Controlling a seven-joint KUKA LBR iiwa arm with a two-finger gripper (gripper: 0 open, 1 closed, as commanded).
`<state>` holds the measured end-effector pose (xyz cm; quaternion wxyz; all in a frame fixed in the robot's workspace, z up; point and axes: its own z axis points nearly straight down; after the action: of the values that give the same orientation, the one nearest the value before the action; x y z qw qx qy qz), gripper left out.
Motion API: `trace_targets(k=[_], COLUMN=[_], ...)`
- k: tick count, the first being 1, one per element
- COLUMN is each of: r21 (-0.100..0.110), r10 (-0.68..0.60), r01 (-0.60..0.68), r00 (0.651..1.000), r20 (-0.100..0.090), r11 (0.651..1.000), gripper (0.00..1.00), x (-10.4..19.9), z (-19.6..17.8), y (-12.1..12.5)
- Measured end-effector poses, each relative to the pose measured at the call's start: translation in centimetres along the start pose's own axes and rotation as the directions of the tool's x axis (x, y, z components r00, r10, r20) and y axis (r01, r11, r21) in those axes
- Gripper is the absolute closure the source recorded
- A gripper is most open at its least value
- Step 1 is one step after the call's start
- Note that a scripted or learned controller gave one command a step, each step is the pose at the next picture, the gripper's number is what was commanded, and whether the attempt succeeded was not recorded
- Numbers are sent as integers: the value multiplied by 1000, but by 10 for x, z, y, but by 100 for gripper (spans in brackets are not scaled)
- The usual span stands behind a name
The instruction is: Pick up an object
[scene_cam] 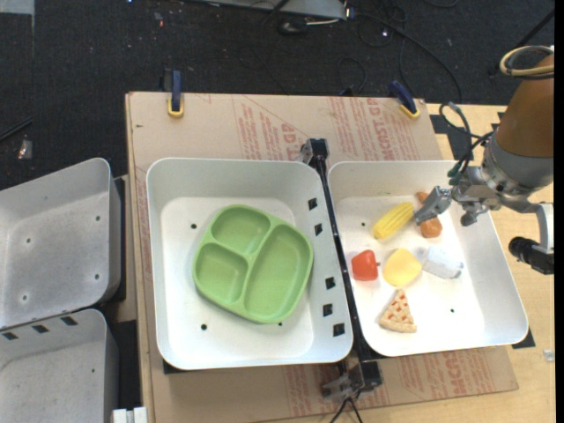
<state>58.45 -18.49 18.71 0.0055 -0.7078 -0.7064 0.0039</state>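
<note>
Pincer (438,203) low over the right bin (493,324), at about 1 o'clock in it.
Whether it is spread or pressed together I cannot tell; a small orange piece (431,227) sits just under it. Outward at 8 o'clock lies the corn (393,220), then a white piece (441,263), a yellow piece (402,268), a red piece (365,265) and the pizza slice (397,312) at 6 o'clock. Left bin (167,324) holds a green tray (254,263); both bins rest on the worktop (229,130).

Grey, rounded metal arm (520,161) with a broad orange band (531,117), black cables, small metallic two-finger gripper (449,203).
</note>
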Motion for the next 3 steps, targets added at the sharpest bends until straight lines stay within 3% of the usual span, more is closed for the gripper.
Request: trace_targets(k=[1, 3], r21=[-13, -10], r10=[-3, -2], r01=[3, 2], r00=[1000, 1000], r20=[3, 2], r11=[1000, 1000], gripper=[0, 0], x=[0, 10], z=[-8, 98], y=[3, -1])
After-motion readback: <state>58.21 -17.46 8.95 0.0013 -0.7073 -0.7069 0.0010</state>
